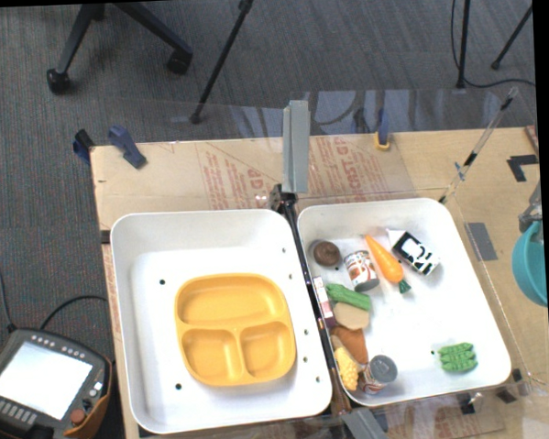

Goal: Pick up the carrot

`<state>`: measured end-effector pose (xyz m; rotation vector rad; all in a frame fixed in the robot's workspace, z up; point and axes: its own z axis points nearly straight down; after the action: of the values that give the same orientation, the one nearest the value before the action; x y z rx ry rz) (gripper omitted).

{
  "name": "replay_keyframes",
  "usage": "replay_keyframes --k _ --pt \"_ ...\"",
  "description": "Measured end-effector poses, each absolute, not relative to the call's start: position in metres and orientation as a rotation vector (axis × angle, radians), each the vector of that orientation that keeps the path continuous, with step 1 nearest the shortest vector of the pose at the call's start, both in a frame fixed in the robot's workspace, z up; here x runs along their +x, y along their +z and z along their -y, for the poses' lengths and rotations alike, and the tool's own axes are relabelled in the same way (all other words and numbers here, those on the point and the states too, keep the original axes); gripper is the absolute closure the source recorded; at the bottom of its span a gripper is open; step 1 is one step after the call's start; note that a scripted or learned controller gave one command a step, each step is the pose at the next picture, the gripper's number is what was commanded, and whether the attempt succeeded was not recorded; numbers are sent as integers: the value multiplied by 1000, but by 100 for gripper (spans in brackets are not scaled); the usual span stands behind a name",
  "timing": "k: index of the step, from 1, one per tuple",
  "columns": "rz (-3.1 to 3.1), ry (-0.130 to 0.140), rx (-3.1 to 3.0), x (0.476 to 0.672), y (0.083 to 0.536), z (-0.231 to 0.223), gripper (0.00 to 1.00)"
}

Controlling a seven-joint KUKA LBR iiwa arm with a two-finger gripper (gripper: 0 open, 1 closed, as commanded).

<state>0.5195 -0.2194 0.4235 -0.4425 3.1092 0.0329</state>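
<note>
You see the carrot (pixel 384 259) lying in the right bin (pixel 463 314), between a small can (pixel 360 270) and a black-and-white box (pixel 415 252), untouched. No grasp is made yet; the whole pick is left. You cannot tell the state of the jaws or relate the carrot to them.

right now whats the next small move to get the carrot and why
Probably bring the arm in from the right over the right white bin, above the orange carrot with green tip. It lies slanted, wedged between a small red-and-white can and a black-and-white box, so descend aligned across its width.
</note>
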Motion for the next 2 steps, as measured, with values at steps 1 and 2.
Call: replay_keyframes --k 1,2 --pt "-3110 38 -434 521 431 221 100" --pt "-3111 44 -426 522 438 223 100"
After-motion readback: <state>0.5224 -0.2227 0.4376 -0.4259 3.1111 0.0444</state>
